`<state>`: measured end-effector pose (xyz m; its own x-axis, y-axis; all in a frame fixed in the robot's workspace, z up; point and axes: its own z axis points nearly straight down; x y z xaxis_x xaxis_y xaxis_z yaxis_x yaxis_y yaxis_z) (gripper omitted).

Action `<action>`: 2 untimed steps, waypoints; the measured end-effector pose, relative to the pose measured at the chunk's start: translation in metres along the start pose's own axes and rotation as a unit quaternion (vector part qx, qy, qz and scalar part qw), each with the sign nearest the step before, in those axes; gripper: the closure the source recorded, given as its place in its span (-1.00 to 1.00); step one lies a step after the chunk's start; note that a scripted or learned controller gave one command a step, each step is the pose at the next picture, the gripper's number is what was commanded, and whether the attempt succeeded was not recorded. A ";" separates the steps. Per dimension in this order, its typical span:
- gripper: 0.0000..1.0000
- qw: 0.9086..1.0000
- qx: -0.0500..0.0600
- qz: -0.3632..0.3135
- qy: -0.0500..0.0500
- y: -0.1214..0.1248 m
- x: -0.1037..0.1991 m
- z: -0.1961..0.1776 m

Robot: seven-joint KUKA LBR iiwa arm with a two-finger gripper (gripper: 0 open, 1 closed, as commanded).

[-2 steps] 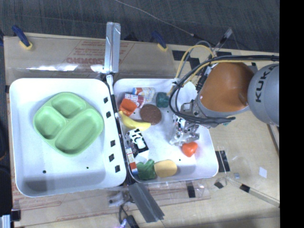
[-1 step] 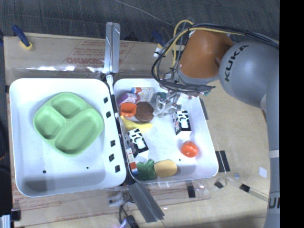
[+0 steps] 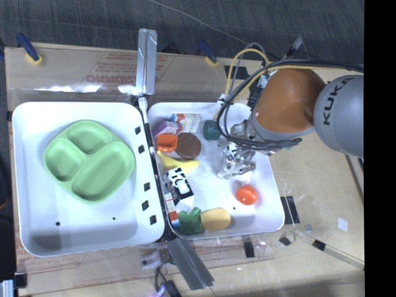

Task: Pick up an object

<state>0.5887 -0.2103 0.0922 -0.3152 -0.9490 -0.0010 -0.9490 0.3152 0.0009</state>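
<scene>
Gripper (image 3: 237,163) low over centre of right bin (image 3: 267,193), finger state unreadable to you; nearest target, small orange ball (image 3: 247,195) just below it at lower right of frame, looks light, smooth, roll-prone, so pinch across its widest middle.
</scene>
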 end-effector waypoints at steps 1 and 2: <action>-1.00 0.999 0.003 -0.042 0.003 -0.020 -0.089 -0.004; -1.00 0.999 0.000 0.033 0.000 0.027 -0.020 0.000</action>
<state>0.5691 -0.1823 0.0918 -0.3771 -0.9262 -0.0005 -0.9262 0.3771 0.0015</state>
